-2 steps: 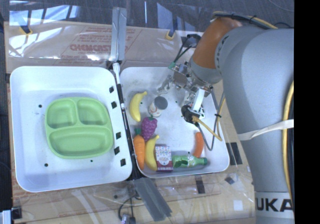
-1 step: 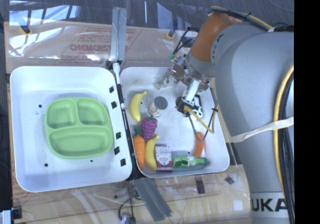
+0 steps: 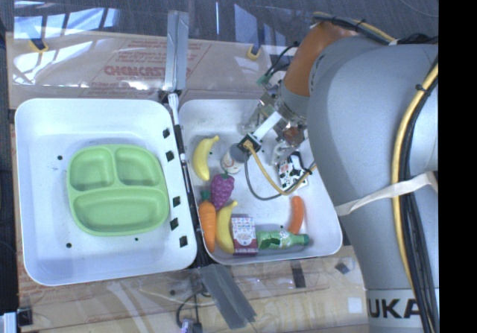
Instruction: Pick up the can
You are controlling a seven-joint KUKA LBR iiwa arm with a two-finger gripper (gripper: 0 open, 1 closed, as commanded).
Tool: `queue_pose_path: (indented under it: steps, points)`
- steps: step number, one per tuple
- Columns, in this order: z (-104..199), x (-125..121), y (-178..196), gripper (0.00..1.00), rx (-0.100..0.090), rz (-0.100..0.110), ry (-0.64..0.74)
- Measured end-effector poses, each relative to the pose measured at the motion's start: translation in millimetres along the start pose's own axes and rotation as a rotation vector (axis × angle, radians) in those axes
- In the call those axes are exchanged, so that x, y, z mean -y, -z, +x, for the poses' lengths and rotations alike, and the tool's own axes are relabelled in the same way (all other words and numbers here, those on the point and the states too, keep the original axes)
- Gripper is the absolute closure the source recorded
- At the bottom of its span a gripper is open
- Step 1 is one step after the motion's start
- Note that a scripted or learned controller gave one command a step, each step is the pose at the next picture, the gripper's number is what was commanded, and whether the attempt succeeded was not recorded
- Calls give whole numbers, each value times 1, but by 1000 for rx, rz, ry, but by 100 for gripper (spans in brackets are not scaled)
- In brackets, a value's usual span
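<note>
Zero progress on the actual lift, going by this. Can't tell how the jaws stand, wide or narrow: too dark and cluttered at the tip, up in the upper middle of the right bin (image 3: 216,115). Hovering over, or maybe touching, a small pale round thing (image 3: 230,165) just below and left of them. Guessing that for the can, seen end on, but not betting on it. Sitting on the bin floor either way, between the upper banana (image 3: 203,157) and a loop of yellow cable (image 3: 262,188), with the grapes (image 3: 221,188) right under it in the frame. Can't see anything clamped, so calling the approach roughly done, with grip and lift left to do.

Further out: carrot (image 3: 207,226), second banana (image 3: 224,229), little carton (image 3: 243,235) and green bottle (image 3: 283,240) along the bottom edge of that bin. Orange sausage-looking thing (image 3: 297,214) above the bottle, cow-patterned item (image 3: 288,171) toward the right. Over in the left bin (image 3: 37,175), a green divided plate (image 3: 115,188). Grey arm (image 3: 373,138) hogging the right side of the frame.
</note>
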State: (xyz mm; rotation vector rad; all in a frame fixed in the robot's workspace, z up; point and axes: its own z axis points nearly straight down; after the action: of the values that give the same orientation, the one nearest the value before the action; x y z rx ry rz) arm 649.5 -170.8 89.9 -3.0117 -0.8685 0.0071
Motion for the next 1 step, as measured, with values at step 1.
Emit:
queue_pose_path:
  steps: [1]
  points:
    - [-25,-21,54,0,-6,2,-305]
